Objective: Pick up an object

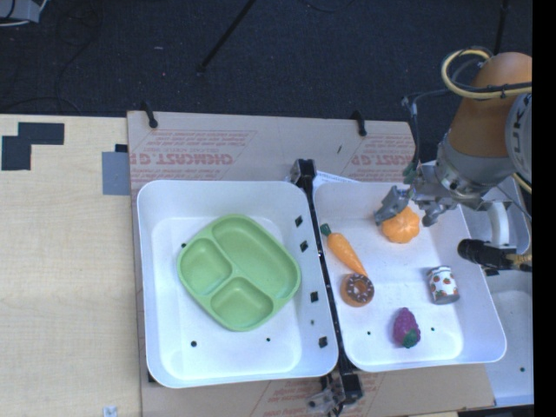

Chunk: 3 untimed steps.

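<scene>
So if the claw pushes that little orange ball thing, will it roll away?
Probably. The orange looks round, so a nudge could roll it across the right bin's flat floor. Its skin looks smooth, so it might slip from the claw. It looks like a toy, likely light.

Printed text. You can read red lettering, upside down from this viewpoint, on the cardboard sheet (217, 150) beneath the two bins: it appears to spell "CHEMCRST", once behind the left bin (165, 276) and once behind the right bin (473, 320). Smaller print around it is too fine to read.
</scene>
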Each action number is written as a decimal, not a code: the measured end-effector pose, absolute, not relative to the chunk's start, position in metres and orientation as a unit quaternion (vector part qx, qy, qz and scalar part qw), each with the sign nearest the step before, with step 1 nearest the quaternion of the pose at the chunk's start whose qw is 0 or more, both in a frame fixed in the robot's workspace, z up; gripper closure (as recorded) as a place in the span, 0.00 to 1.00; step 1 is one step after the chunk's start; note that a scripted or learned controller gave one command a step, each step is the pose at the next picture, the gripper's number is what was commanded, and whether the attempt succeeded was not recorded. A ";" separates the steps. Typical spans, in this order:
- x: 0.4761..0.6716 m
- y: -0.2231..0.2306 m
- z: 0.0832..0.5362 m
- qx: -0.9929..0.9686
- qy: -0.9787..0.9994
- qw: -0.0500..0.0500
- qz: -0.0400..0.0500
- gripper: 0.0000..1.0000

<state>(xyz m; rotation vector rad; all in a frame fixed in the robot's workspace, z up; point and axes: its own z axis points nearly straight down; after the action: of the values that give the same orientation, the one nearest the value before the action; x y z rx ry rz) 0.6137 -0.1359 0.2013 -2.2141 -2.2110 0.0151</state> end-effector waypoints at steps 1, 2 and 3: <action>0.617 -0.136 0.210 -0.707 -0.707 0.000 0.000 0.00; 0.611 -0.128 0.161 -0.708 -0.707 0.003 0.002 0.00; 0.610 -0.133 0.115 -0.707 -0.707 0.003 0.002 0.00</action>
<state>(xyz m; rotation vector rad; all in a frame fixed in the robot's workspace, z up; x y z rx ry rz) 0.6105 -0.1326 0.1154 -2.2171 -2.2176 0.0068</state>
